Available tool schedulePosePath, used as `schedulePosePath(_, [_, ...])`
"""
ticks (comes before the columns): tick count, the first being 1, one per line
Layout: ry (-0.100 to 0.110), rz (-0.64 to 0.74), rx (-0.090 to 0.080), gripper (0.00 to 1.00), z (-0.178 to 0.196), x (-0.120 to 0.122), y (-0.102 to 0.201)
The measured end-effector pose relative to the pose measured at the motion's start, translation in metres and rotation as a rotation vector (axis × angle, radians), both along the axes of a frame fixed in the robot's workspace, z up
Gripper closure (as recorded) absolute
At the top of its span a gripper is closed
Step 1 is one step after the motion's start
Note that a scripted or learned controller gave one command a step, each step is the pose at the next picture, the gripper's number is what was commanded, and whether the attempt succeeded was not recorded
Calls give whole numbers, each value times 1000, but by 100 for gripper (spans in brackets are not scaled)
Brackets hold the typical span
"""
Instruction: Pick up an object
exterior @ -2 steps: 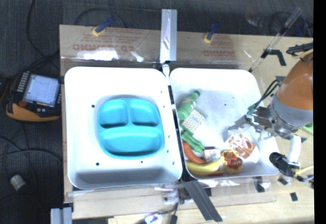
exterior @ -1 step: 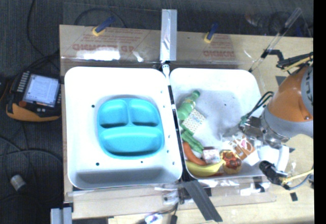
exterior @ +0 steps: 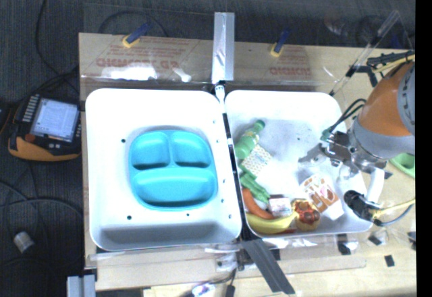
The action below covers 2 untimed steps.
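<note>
My gripper point(exterior: 322, 152) reaches in from the right and hangs over the right part of the right bin point(exterior: 297, 101). Just below it lies an orange and white packet point(exterior: 322, 193). Along the bin's front edge lie a yellow banana point(exterior: 270, 225), a brown-red round item point(exterior: 307, 213) and a small red and white box point(exterior: 278, 205). An orange carrot-like piece point(exterior: 251, 200) lies next to them. Against the bin's left wall are a green bottle point(exterior: 248, 137) and a green checkered packet point(exterior: 256, 162). I see nothing between the fingers.
The left bin point(exterior: 108, 113) holds a blue divided plate point(exterior: 173, 167). A handheld device point(exterior: 48, 121) lies on the floor at the left. Cables and a green thing point(exterior: 405, 162) sit at the bench's right edge, beside the arm.
</note>
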State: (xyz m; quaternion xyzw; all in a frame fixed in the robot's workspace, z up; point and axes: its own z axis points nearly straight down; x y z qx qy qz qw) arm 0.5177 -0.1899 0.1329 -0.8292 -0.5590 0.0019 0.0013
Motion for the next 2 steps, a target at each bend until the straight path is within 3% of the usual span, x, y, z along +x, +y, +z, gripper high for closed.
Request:
schedulePosePath(1, [-9,-130,15,0,-39,6,-9])
schedulePosePath(2, [-20,137,-7,0,-42,-29,8])
